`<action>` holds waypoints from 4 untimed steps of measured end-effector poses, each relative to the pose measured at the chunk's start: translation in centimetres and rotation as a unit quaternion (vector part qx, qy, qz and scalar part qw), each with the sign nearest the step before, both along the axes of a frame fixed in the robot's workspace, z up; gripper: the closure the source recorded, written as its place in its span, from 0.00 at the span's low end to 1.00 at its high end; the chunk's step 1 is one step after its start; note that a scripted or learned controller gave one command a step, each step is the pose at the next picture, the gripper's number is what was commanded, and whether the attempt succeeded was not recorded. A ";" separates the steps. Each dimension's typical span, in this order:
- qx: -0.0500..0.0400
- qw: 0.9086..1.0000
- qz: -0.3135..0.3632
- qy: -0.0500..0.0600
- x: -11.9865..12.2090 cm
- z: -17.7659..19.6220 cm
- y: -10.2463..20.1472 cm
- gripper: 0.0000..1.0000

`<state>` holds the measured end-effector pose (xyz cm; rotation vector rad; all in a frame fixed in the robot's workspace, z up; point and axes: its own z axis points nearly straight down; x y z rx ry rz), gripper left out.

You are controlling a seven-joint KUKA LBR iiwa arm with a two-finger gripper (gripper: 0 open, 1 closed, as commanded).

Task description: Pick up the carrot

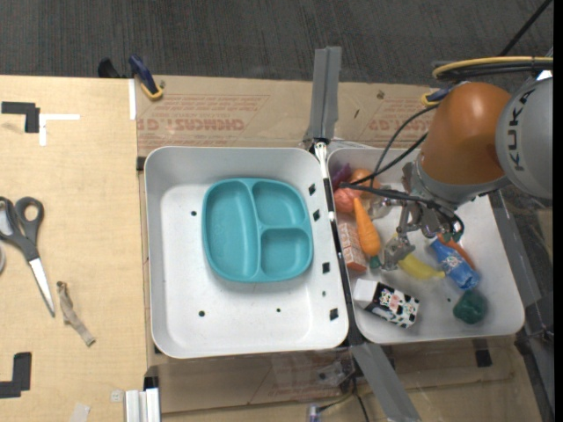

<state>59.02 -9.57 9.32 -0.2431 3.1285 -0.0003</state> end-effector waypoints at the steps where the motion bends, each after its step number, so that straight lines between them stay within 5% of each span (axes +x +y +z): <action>1: -0.001 0.996 0.088 -0.001 3.5 0.1 0.3 0.00; 4: 0.000 1.000 -0.013 -0.002 5.4 0.2 -1.0 0.00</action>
